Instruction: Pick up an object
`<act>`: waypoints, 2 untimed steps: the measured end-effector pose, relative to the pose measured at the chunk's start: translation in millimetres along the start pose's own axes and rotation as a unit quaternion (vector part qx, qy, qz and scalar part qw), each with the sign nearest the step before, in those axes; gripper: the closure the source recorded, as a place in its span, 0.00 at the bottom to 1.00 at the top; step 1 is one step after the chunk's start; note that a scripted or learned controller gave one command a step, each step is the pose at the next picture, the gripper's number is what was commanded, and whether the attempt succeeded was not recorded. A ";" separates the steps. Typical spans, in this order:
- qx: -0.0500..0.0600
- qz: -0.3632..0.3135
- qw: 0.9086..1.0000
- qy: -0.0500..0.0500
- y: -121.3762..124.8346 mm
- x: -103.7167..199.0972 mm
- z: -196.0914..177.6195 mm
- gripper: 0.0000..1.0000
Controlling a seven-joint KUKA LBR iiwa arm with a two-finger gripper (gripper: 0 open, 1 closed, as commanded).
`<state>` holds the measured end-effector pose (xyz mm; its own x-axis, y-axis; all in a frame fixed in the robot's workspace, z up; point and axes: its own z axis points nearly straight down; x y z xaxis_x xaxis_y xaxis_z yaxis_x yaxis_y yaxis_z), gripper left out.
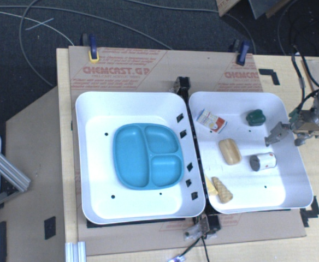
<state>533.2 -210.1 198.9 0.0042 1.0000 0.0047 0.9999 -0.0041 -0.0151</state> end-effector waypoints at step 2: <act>-0.005 -0.002 1.000 -0.001 1.4 4.7 34.6 0.00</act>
